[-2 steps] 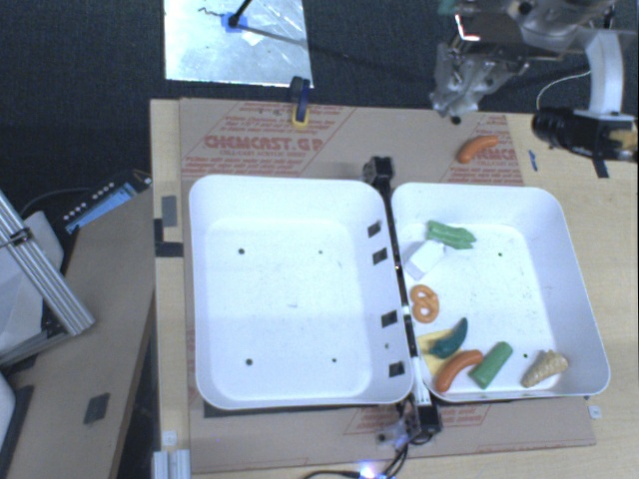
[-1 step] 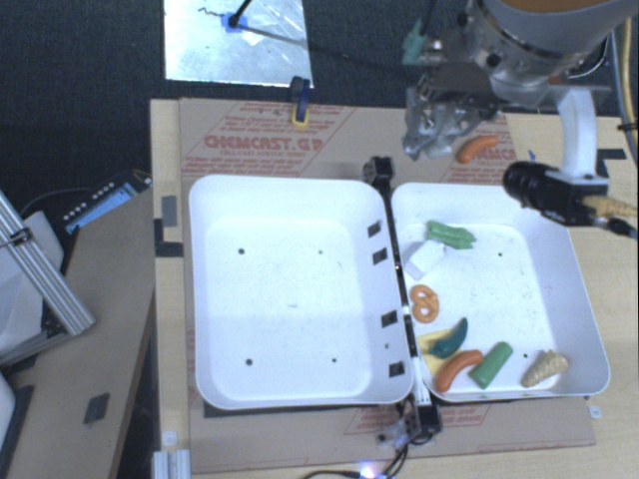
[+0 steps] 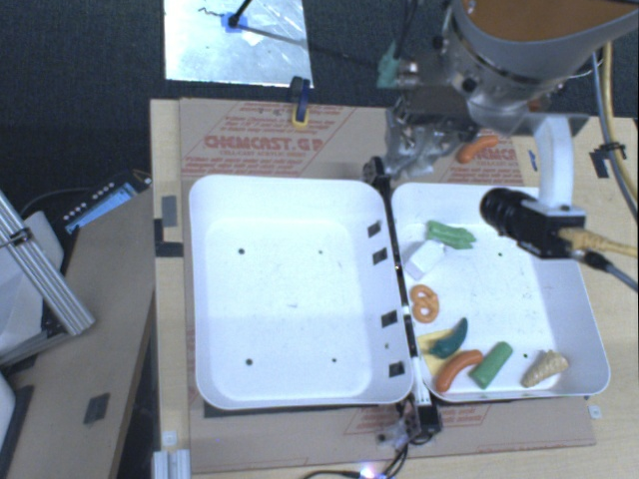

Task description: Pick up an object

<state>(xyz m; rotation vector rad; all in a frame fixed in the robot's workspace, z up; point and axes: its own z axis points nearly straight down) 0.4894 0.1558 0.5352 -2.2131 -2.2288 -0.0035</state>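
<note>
The right bin (image 3: 569, 297) holds several small objects. A green pod (image 3: 451, 235) and a white piece (image 3: 424, 258) lie near its back left. A pretzel (image 3: 424, 302) lies by the divider. At the front sit a teal and yellow piece (image 3: 446, 338), an orange sausage (image 3: 457, 368), a green cylinder (image 3: 492, 363) and a beige shell (image 3: 544, 368). My gripper (image 3: 419, 148) hangs high over the bin's back left corner. A small orange object (image 3: 479, 149) shows right beside it; whether it is gripped is unclear.
The left bin (image 3: 290, 287) lies next to the right one, joined along a black-clipped divider (image 3: 394, 287). A black cylinder (image 3: 524, 220) on the arm overhangs the right bin's back. A metal sheet (image 3: 235, 28) and a yellow-blue clamp (image 3: 300, 103) lie behind the bins.
</note>
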